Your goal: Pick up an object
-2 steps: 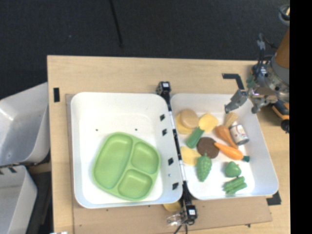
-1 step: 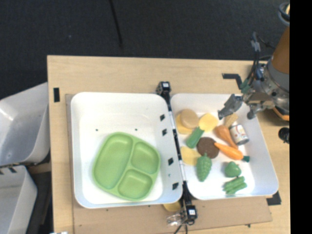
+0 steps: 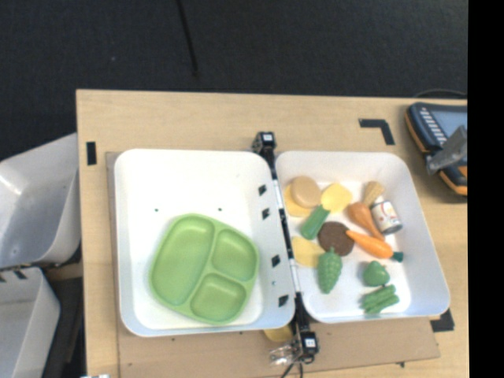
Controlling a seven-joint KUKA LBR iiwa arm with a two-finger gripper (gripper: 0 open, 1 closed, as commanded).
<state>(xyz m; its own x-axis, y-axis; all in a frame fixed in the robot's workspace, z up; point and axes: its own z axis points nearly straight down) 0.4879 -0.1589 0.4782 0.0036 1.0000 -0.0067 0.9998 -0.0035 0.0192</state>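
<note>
Plastic, by the look of it: the toy food heaped in the right bin (image 3: 421,211) should be light, stiff and rather slick, so nothing here seems fragile, though a smooth rounded piece could squirt out of a pinch. The candidates lie close together: a tan bun (image 3: 303,191) and a yellow piece (image 3: 336,197) at the far side, a brown disc (image 3: 335,235) in the middle, a small can (image 3: 386,216) touching an orange carrot (image 3: 370,242), and nearer the front a knobbly green vegetable (image 3: 329,270), a green pepper (image 3: 376,274) and green beans (image 3: 379,299). The beans and pepper sit a little apart from the rest, so I judge them the easiest to take; the carrot is best gripped across its narrow width, mid-length. The left bin (image 3: 130,211) bears a green divided plate (image 3: 206,268). A grey shape (image 3: 449,152) at the right edge may belong to the gripper; I cannot tell whether it is spread or pressed together.
</note>
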